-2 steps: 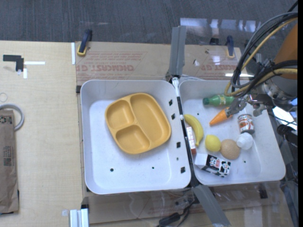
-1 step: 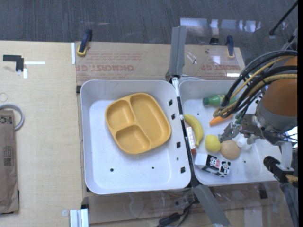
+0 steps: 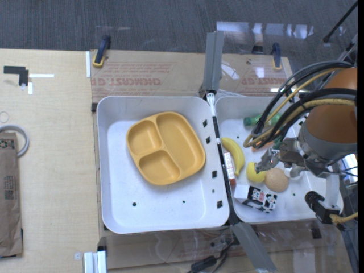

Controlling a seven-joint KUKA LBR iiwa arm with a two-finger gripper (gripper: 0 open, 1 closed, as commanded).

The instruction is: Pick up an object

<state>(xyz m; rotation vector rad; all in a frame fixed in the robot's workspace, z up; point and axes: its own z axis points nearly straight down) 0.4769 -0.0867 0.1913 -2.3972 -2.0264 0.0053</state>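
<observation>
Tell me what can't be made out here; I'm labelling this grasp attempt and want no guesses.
- tool: too small and cluttered in the camera view to tell open from shut, or whether it touches the banana.
- green object: crossed by the arm's cables, identity unclear.
- black-and-white carton: print too small to read.
- right bin: far side covered by the arm.

Bench (image 3: 45,152) with two white bins side by side

The pale wooden bench carries the left bin (image 3: 114,209) and the right bin (image 3: 296,209), touching along their inner edges, over brown cardboard (image 3: 148,73) held by a yellow clamp (image 3: 102,50). A brown paper bag (image 3: 10,192) lies at the bench's left edge.
</observation>
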